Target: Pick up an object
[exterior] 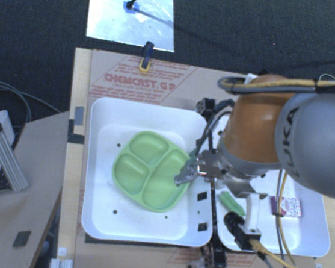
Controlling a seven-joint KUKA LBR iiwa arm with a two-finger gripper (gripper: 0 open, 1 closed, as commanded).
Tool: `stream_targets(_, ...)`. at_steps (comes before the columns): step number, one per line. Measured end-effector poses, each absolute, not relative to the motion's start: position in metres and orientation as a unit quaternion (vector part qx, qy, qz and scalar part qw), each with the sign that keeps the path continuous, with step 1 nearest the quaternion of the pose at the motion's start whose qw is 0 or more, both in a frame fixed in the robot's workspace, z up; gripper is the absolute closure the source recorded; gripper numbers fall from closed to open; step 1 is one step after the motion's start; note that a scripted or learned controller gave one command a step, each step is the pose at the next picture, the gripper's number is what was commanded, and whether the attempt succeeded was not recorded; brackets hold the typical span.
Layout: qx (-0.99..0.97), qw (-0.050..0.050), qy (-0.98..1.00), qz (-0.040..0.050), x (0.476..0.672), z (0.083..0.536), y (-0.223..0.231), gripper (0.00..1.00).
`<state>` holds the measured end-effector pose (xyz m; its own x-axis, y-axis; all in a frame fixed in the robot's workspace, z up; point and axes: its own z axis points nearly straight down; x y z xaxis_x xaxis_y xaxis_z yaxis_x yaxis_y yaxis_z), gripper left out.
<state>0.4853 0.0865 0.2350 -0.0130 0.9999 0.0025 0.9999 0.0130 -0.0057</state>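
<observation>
A light green divided plate (149, 170) lies tilted in the left white bin (100, 213). My gripper (187, 172) hangs at the plate's right edge, close to the wall between the two bins. Whether it touches the plate's rim I cannot tell. The grey arm with its orange band (256, 126) stretches in from the right and hides much of the right bin (312, 239). In that bin a small green object (231, 203) peeks out from under the wrist.
A white and purple packet (289, 206) lies in the right bin beside the arm. Cables and a black fitting (237, 229) hang by the bins' front edge. A brown cardboard sheet (144, 79) sits under the bins. A yellow-tipped clamp (146, 58) stands at the back.
</observation>
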Motion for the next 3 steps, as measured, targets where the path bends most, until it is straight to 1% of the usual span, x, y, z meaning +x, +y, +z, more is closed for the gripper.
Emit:
stream_targets(1,-0.708,-0.001,-0.706,0.0004,0.565,0.181,0.036,0.00)
stream_targets(2,-0.704,0.002,-0.711,-0.0004,0.488,0.213,0.094,0.00)
stream_targets(3,-0.709,0.000,-0.706,0.0011,0.486,0.183,0.041,0.00)
